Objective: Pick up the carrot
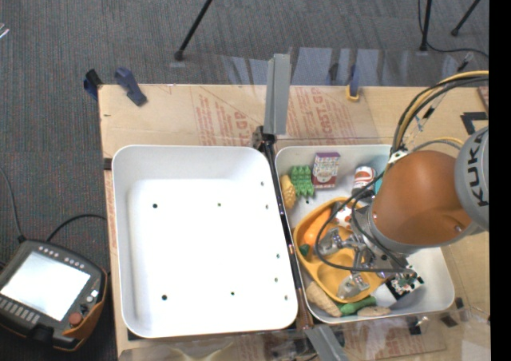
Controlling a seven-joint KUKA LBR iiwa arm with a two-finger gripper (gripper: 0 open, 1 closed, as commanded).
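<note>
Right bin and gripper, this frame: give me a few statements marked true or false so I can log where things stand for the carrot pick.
1. The carrot lies in the right bin. True.
2. The gripper hangs over the left bin. False: it is over the right bin, above the yellow bowl.
3. A green block sits near the right bin's far edge. True.
4. The arm reaches in from the view's left. False: it comes from the right.
5. The carrot lies in the left bin beside the green block. False: both are in the right bin.
</note>
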